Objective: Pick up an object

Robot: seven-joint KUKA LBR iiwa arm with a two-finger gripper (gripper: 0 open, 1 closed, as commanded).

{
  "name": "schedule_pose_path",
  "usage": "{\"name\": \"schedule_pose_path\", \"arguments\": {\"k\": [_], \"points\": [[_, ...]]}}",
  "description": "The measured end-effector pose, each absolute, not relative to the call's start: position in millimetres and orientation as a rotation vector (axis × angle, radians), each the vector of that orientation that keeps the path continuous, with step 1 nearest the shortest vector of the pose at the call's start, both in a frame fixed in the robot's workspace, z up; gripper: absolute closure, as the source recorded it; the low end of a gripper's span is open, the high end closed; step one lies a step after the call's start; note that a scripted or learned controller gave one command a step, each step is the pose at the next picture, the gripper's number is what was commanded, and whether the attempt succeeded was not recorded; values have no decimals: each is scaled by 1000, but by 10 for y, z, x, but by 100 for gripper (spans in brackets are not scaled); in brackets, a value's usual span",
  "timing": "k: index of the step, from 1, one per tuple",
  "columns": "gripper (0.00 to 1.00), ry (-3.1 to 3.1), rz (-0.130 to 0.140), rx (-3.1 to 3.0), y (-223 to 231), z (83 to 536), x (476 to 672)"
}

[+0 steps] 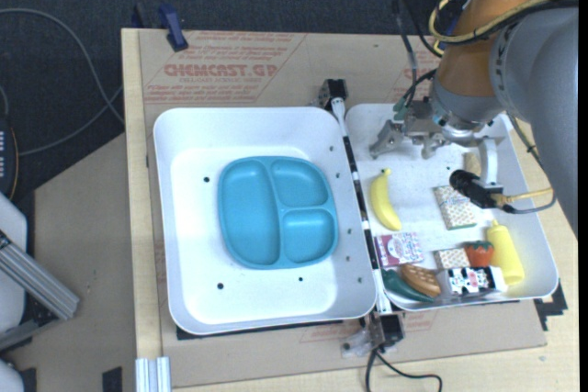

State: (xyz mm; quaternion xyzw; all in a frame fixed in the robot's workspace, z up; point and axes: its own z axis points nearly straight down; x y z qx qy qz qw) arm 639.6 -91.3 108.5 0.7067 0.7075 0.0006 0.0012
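Note:
My gripper (405,145) hangs over the far left part of the right bin (542,266), its two fingers spread apart and open with nothing between them. A yellow banana (384,200) lies just in front of it, a short way below the fingertips. Further along the bin sit a patterned square pad (457,207), a yellow bottle (505,254), a small red item (478,252), a pink packet (400,248), a brown bun-like piece (420,278) and a checkered box (469,281).
The left bin (179,188) holds a blue divided plate (276,209). A ridge (354,188) separates the two bins. The grey arm with its orange band (478,41) comes in from the upper right over the right bin's far side.

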Motion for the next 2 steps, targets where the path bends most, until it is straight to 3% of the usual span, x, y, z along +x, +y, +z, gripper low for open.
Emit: {"name": "schedule_pose_path", "arguments": {"k": [1, 2], "points": [[0, 2221, -3, 2225, -1039, 839, 5873], [0, 2222, -1, 2225, -914, 843, 5584]]}}
